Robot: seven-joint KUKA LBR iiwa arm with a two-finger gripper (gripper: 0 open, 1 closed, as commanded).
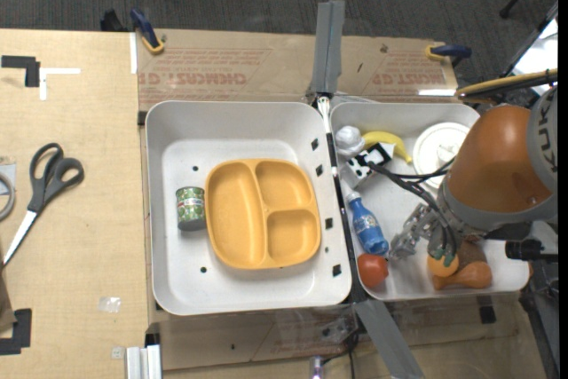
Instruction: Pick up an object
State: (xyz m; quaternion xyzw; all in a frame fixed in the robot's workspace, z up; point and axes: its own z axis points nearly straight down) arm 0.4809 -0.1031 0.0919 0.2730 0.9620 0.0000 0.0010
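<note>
Black-handled scissors (44,182) lie on the worktop (80,280). The left white bin (164,217) holds a small green-labelled can (190,208) beside a yellow three-compartment plastic tray (263,214). In the right white bin (506,280), the gripper (424,237) hangs between a blue plastic bottle (366,226) and an orange toy (461,271); whether its fingers are spread or closed, I cannot tell.

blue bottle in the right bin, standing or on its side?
On its side. The blue plastic bottle lies flat on the right white bin's floor, near the divider, pale cap end toward the back and base toward a red ball.

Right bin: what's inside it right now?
In the right bin: a blue bottle, banana, red ball, white plate, an orange item and the gripper. The arm covers the rest.
</note>
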